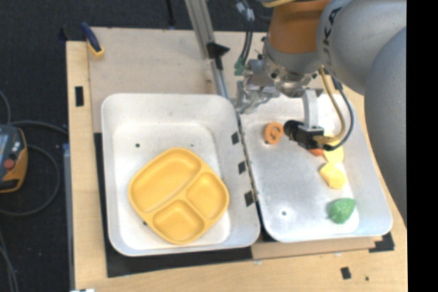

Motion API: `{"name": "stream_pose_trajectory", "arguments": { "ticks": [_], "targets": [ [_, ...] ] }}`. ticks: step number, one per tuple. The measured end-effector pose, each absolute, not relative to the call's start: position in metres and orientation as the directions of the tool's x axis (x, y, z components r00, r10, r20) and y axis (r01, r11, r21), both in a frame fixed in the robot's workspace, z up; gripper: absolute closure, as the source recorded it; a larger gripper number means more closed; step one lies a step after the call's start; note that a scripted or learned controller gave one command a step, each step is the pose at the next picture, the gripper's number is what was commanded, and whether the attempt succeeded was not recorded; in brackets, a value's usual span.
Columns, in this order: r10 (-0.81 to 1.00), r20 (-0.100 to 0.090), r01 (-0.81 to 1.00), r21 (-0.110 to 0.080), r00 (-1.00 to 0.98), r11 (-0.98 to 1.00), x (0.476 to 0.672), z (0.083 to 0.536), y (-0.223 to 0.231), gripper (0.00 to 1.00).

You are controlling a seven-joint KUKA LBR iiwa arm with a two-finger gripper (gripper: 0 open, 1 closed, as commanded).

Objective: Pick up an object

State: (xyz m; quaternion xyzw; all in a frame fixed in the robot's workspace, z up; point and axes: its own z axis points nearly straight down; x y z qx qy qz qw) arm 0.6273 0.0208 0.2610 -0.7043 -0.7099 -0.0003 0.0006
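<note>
Tool (254, 98) at right bin's (301, 215) rear edge, apparently holding nothing.

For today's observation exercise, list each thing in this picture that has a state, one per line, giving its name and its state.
Yellow divided plate: upright in the left bin, its compartments bare.
Left bin: holds the plate.
Right bin: holds several small items.
Orange piece: lying loose on the right bin's floor.
Yellow piece: lying loose, not gripped.
Green piece: lying loose near the right bin's front corner.
Gripper: above the right bin's back edge.
</note>
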Motion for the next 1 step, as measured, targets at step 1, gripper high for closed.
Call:
{"name": "stream_pose_trajectory", "arguments": {
  "ticks": [1],
  "targets": [
    [1.0,0.001,1.0,-0.003,-0.007,0.007,0.6298,0.248,0.0702,1.0]
  ]
}}
